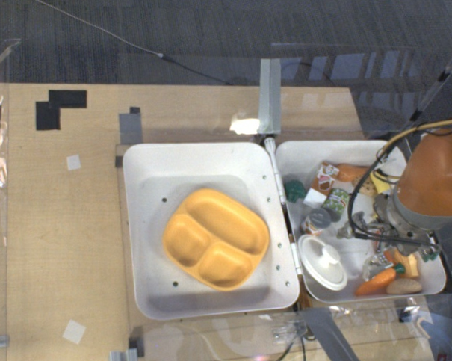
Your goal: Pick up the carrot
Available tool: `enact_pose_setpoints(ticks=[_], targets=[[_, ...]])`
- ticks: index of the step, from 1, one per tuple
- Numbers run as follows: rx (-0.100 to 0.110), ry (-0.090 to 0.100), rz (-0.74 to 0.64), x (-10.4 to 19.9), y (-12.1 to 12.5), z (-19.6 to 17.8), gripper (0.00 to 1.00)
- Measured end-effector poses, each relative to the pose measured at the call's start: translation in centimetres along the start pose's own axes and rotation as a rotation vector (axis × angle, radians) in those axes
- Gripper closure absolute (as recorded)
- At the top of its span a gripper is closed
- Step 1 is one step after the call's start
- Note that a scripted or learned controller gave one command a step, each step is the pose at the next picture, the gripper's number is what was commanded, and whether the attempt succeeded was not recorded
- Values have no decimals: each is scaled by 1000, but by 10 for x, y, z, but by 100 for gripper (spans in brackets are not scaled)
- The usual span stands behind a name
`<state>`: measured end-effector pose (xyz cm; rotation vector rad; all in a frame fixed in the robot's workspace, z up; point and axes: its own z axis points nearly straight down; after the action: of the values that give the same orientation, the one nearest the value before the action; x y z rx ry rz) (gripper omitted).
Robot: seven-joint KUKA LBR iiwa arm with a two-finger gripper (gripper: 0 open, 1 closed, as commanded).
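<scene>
The orange carrot (375,282) lies near the front edge of the right bin (291,210), pointing left, with a tan potato-like piece (404,286) against its right end. My gripper (384,262) hangs under the grey wrist and the orange band (435,176), low in the bin, right above the carrot's thick end. Cables and the wrist body cover its tip. I see nothing lifted off the bin floor.
A white bowl (323,261) sits left of the carrot. Small cans, packets and a green item (294,189) crowd the back of the right bin. The left bin (141,217) holds a yellow divided plate (216,237). A metal post (269,99) stands behind the bins.
</scene>
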<state>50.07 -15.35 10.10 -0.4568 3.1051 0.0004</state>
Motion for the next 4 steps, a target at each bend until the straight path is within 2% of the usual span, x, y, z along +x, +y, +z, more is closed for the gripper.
enact_pose_setpoints(ticks=[1, 2, 3, 4], targets=[[7, -10, -29, -18, 38, 11, 0], [6, -10, 96, -37, -10, -39, 0], [10, -16, 279, -18, 15, 8, 0], [28, -37, 217, -12, 43, 6, 0]])
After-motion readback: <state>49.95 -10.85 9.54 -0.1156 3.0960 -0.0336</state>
